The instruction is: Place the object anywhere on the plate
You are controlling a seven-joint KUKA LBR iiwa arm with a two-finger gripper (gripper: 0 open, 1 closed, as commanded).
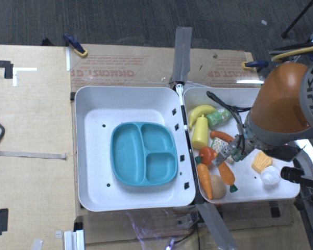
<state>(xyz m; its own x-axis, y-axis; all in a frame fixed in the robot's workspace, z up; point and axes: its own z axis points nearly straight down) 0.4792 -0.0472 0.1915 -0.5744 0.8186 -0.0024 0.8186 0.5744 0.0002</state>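
With our end effector (230,152) low in the right bin (281,191) among the toy food (208,160), its grip beyond what we can tell, we should seat squarely on one piece before lifting toward the teal plate (144,153) in the left bin (88,139).

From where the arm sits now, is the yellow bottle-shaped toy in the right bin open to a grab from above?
Probably yes. The yellow bottle-shaped toy lies uncovered on top, beside the yellow banana. The gripper hangs just right of it over the toy pile, with nothing overlapping the bottle.
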